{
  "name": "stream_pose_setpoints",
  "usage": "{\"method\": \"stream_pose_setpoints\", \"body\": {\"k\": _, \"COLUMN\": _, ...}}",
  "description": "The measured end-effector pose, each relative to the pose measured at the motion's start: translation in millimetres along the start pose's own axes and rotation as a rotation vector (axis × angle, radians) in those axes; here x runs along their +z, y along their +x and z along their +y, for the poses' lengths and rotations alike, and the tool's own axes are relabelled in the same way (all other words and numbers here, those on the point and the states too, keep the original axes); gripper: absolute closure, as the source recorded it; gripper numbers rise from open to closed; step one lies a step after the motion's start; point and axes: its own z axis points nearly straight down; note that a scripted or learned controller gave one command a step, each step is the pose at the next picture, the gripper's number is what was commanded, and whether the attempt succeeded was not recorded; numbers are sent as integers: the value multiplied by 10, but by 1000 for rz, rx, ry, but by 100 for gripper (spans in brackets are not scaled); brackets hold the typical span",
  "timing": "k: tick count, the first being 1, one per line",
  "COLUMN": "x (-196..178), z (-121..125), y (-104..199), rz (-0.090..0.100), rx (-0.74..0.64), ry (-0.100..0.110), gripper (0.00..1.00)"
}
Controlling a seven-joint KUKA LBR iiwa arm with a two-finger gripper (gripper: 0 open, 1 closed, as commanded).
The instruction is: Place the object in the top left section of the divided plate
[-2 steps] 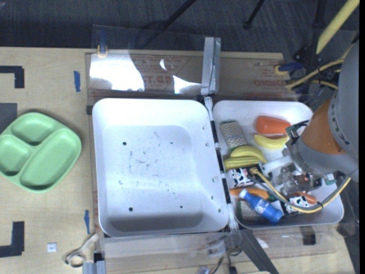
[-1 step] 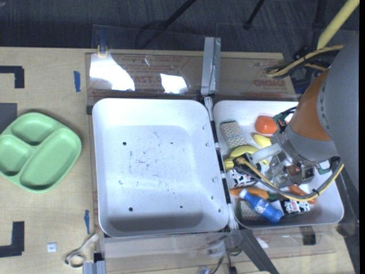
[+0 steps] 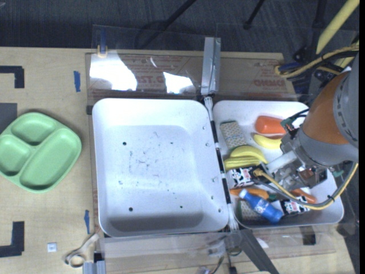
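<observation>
The tabletop point(image 3: 45, 67) is pale wood, with black tape marks and short blue tape strips near its left side. On it sit two white bins side by side. The left bin point(image 3: 154, 164) is the bigger shape in view, its floor scuffed with faint grey marks and a few dark dots. The right bin point(image 3: 239, 110) holds a jumble of small things. Behind both bins stands a clear panel point(image 3: 148, 73) with glare on it; reddish print shows through it and to its right, but it is too blurred to read.

The arm point(image 3: 336, 119) reaches in from the right, grey with an orange band, and hangs over the right bin. Its hand point(image 3: 288, 176) is low among the clutter, with cables looped around it; I cannot tell how far it is open or whether it has hold of anything.

The plate point(image 3: 39, 151) is green, divided into three sections, and lies on the tabletop well left of the left bin.

In the right bin, a yellow banana point(image 3: 245, 156) lies near the left wall, with a second yellow piece point(image 3: 267, 141) just above it and an orange object point(image 3: 269, 123) behind that. A grey mesh pad point(image 3: 231, 133) lies beside the wall. Below the banana is a black-and-white patterned item point(image 3: 243, 177), and nearer the front a blue bottle point(image 3: 263, 206). Their labels are too small to read.
</observation>
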Motion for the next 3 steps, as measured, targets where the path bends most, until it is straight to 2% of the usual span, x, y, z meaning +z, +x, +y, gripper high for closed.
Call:
{"method": "stream_pose_setpoints", "body": {"k": 1, "x": 3, "z": -879, "y": 307, "rz": 0, "rx": -149, "ry": 0, "gripper": 100}}
{"method": "stream_pose_setpoints", "body": {"k": 2, "x": 3, "z": -859, "y": 301, "rz": 1, "rx": -119, "ry": -1, "gripper": 100}}
{"method": "stream_pose_setpoints", "body": {"k": 3, "x": 3, "z": -1369, "y": 827, "rz": 0, "rx": -191, "ry": -2, "gripper": 100}}
